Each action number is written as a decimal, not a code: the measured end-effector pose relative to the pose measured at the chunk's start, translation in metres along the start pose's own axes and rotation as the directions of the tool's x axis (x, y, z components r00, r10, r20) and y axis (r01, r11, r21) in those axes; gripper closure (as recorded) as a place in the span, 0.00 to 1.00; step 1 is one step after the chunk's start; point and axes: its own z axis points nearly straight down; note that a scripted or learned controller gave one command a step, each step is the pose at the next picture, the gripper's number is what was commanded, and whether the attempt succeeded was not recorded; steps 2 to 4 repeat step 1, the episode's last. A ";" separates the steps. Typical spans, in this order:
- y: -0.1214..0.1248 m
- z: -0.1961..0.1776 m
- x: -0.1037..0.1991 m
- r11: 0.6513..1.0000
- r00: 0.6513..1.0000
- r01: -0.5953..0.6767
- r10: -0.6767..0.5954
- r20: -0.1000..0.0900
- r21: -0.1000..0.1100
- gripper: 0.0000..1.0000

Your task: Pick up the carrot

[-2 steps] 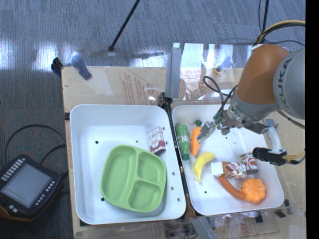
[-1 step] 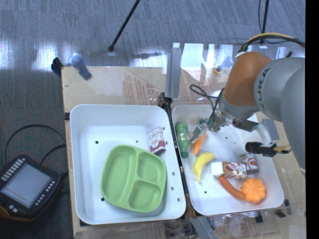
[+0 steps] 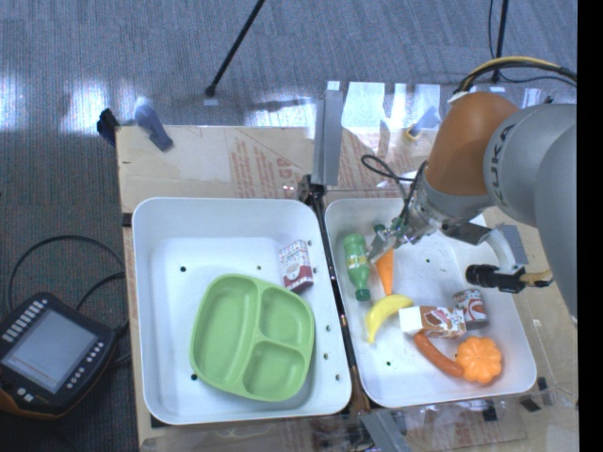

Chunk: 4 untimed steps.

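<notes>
The gripper (image 3: 388,240) sits in the right bin (image 3: 513,342), toward its 11 o'clock corner, reached by the arm (image 3: 509,158) from 2 o'clock. Its tips are at the upper end of the carrot (image 3: 384,269), touching or nearly touching it. Whether the gripper is parted or closed cannot be told at this angle, and no grasp on the carrot is confirmed.

The carrot lies in the right bin, left of centre. A green bottle (image 3: 356,264) lies just beside it at 9 o'clock. A banana (image 3: 384,314) lies just below it at 6 o'clock.

Further toward 4 o'clock lie a small carton (image 3: 438,321), a can (image 3: 471,307), a sausage (image 3: 437,355) and an orange pumpkin (image 3: 477,359).

The left bin (image 3: 160,234) holds a green divided plate (image 3: 252,335) and a small red box (image 3: 296,264) at the plate's 1 o'clock. Both bins rest on the counter (image 3: 217,163).
</notes>
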 end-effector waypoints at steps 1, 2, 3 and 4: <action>0.049 -0.089 0.100 0.999 0.999 -0.050 0.050 -0.001 0.003 1.00; 0.049 -0.089 0.100 0.999 0.999 -0.050 0.050 -0.001 0.003 1.00; 0.049 -0.089 0.100 0.999 0.999 -0.050 0.050 -0.001 0.003 1.00; 0.049 -0.089 0.100 0.999 0.999 -0.050 0.050 -0.001 0.003 1.00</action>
